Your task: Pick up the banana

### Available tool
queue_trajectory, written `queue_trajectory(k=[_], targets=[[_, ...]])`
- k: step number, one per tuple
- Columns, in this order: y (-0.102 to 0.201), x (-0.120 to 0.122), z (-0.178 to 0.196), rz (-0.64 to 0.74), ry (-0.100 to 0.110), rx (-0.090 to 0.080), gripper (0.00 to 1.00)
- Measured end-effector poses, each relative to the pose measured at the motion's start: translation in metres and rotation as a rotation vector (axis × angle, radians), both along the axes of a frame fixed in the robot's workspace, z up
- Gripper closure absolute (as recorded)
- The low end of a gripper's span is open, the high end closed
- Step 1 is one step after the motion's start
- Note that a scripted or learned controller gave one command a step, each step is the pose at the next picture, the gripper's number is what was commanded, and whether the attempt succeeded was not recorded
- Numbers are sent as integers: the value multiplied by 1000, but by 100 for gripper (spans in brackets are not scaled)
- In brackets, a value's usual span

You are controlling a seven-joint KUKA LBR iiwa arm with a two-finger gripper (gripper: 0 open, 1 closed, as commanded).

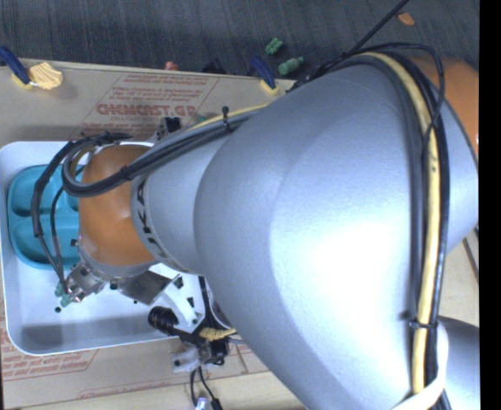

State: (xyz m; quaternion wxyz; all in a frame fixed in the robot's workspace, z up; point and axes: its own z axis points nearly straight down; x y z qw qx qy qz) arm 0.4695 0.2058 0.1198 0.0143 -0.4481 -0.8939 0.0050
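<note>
While the grey arm (318, 229) fills most of the frame from the right, its orange band (109, 212) sits at centre left, directly over a shallow white bin (28, 331). Below the band, at lower left, the wrist hardware ends in the end effector (71, 293), which points down and left into the bin; whether it is spread or pressed together cannot be told from this angle, and nothing can be seen held in it. A blue object (28, 216) lies in the upper left part of the bin, partly covered by the arm and by black cables (49, 195) looping over it. No yellow fruit can be made out in the exposed part of the bin, so the banana's position cannot be stated. A yellow cable (429, 186) and a black one run along the arm at right. The bin rests on a cardboard sheet (148, 92) with red print, which covers the surface. At upper left, a blue clamp (13, 62) with a yellow pad (45, 77) grips the cardboard edge; a second blue clamp (263, 71) sits at top centre.
</note>
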Motion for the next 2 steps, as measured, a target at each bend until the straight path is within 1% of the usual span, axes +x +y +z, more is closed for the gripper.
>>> queue_trajectory(k=[1, 2], targets=[[0, 0, 10, 2, 2, -1, 100], [0, 0, 10, 2, 2, -1, 0]])
